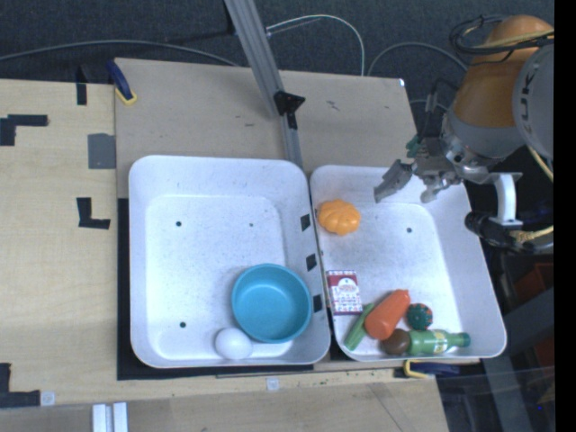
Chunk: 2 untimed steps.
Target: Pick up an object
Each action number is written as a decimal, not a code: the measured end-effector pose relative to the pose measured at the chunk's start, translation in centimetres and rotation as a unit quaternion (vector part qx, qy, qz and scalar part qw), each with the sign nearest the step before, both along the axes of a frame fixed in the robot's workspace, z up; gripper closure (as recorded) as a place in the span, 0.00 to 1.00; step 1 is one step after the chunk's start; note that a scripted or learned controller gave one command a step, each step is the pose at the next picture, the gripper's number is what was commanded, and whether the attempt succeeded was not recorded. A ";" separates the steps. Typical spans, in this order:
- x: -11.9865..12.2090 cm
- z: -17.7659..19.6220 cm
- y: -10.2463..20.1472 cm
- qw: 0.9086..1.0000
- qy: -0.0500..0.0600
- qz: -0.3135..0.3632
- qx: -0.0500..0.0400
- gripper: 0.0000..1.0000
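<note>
The jaws are seen above the far right corner of the right bin, spread apart with nothing between them. No object has been lifted yet, so the step in hand is judged to be the approach to a pick.

The nearest candidate is the orange round fruit, which lies alone on the bin floor, to the left of the jaws and a little nearer the camera, well apart from everything else. It is judged the easiest target: the jaws could be brought over its middle, kept wide enough to clear both sides, lowered until the fingers straddle its widest part, and only then closed. A smooth round thing may squirt out if it is gripped off centre.

Further from the jaws, toward the near edge of the same bin, a cluster is found: one small red-and-white box, one carrot, one green pod beside it, one small dark green ball with a red patch, one brown lump and one green bottle. These touch or crowd one another, so a clean grasp there would be harder.

In the left bin, far to the left of the jaws, one blue bowl and one white ball are counted, just beside each other.
</note>
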<state>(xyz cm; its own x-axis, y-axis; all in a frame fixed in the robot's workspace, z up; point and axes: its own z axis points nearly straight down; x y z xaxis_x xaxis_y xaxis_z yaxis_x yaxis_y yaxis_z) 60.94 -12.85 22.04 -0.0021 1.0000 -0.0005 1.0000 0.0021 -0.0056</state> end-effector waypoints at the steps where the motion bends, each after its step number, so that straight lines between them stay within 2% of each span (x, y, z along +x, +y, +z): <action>1: 0.0 -4.4 0.0 1.000 0.000 0.000 0.000 0.00; 2: -0.2 -8.8 -0.3 1.000 0.000 0.000 0.000 0.00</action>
